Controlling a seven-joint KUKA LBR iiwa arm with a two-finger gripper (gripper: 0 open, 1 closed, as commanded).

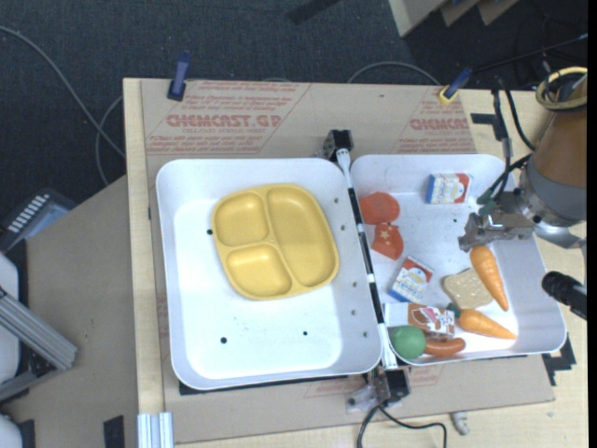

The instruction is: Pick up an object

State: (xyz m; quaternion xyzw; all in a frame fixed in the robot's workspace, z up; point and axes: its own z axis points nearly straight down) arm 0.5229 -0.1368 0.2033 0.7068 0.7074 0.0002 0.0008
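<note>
Just below the gripper (487, 229), at the right bin's (410, 171) right side, lies an orange carrot (489, 275), its upper tip touching or nearly touching the jaws; whether they are open or closed cannot be told. Bread slice (465, 289) lies beside it, a second carrot (485, 324) below

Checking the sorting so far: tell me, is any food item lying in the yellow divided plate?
No, the yellow divided plate in the left bin has three bare compartments.
</note>
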